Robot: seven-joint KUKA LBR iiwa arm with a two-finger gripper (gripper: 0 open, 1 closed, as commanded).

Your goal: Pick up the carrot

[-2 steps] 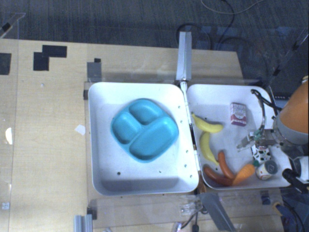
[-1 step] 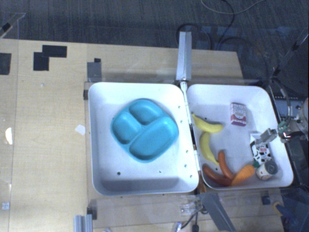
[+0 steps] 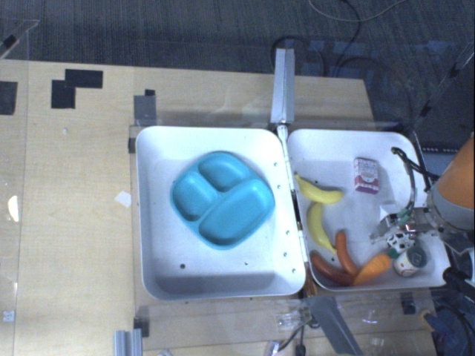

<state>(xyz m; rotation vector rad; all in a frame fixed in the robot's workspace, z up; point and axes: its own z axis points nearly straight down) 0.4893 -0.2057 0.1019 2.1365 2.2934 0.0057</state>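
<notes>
Orange, smooth and tapered, the carrot is laid slantwise at lower right, pointing lower left; the gripper state cannot be told.

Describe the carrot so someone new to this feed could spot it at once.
Look in the right-hand white bin, at its near corner closest to the arm. The carrot lies there, tapered, just right of a red-orange sausage and beside the gripper. It is bright orange, unlike the two yellow bananas to its left.
</notes>
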